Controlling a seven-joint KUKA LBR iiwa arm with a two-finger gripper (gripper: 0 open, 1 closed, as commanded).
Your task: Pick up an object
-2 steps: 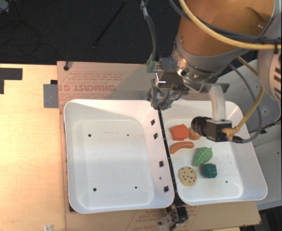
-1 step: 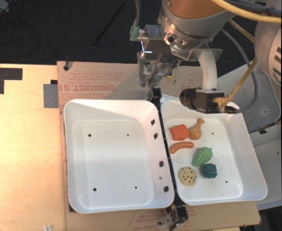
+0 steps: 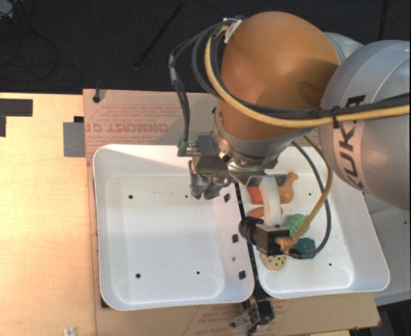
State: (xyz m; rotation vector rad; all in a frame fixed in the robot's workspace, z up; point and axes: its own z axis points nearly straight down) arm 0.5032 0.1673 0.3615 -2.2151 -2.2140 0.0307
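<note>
1. Camera view: 2 shallow white bins sit side by side on a cardboard sheet [image 3: 142,121] with red print. The sheet lies on a pale wooden bench [image 3: 30,222].
2. The left bin [image 3: 156,236] shows a bare white floor marked with a few small dark dots.
3. The right bin [image 3: 345,257] holds every loose object, all gathered in its left half near the wall shared with the other bin.
4. At the top of that group lies a tan piece [image 3: 288,185]. Just to its left is a red-orange piece [image 3: 257,195].
5. Lower down there is a green piece [image 3: 297,222], with a teal piece [image 3: 306,248] just below it.
6. A cream disc [image 3: 275,261] with dark spots lies nearest the front of the bin, close beside the teal piece.
7. The arm [image 3: 377,124] reaches in from the right, and its orange band [image 3: 275,61] bulks over the back edges of both bins.
8. The gripper [image 3: 204,186] hangs over the back right part of the left bin, near the shared wall and apart from the objects in the right bin.
9. I cannot tell whether the gripper is open or closed, and no object is visible in it.
</note>
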